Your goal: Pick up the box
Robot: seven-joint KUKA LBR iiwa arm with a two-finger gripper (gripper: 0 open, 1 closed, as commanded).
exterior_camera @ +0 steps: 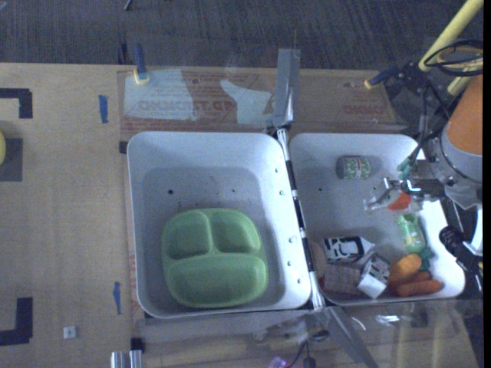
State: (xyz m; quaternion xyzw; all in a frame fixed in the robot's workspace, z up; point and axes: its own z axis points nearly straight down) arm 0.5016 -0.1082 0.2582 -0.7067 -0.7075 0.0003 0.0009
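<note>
The arm reaches in from the right, and its claw (387,198) hangs over the middle of the right-hand bin (322,156). The metal fingers are blurred together with something orange-red just beside them, so whether the claw is spread or pressed together cannot be told, and nothing is clearly pinched between them.

The box (347,248), a small black-and-white carton, lies flat near the bin's front edge, left of the claw and nearer the camera. A second small white box (374,276) sits just beside it, next to a brownish flat packet (343,280), two orange carrot-like toys (410,276), a pale green bottle (412,232) and, well apart at the back, a green can (354,167).

The left bin (153,159) holds a green divided plate (213,257).

Judging from this, the pick is not yet done: the box rests on the bin floor, ungrasped. What is left is the approach, the closing and the lift.
</note>
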